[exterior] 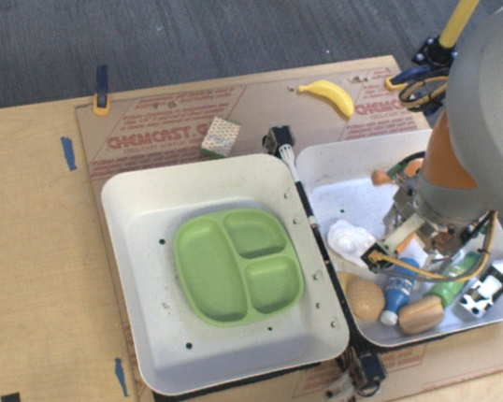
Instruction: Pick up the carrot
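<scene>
The gripper (415,237) is low in the right bin (345,163), buried in the clutter, and from where I stand I cannot tell how it is set or whether anything is in it. Just at its nine o'clock an orange stub (406,241) pokes out, which I take to be the carrot, though most of it is hidden under the wrist. Crowding it are a white crumpled thing (345,237) at nine o'clock, a blue bottle (398,293) and two tan bread-like lumps (364,298) at six to seven o'clock, a green piece (451,289) at five and a black-and-white toy (480,294) beyond that. My worry is that a close here would catch a neighbour or the yellow cord (404,265) instead of the carrot, or nudge the carrot deeper under the pile. The bin's near rim sits close at six o'clock and the dividing wall at nine, so sideways room is poor; straight up is the free way out. At nine o'clock, well apart, the left bin (142,288) holds a green divided plate (239,265) with bare floor around it.
</scene>
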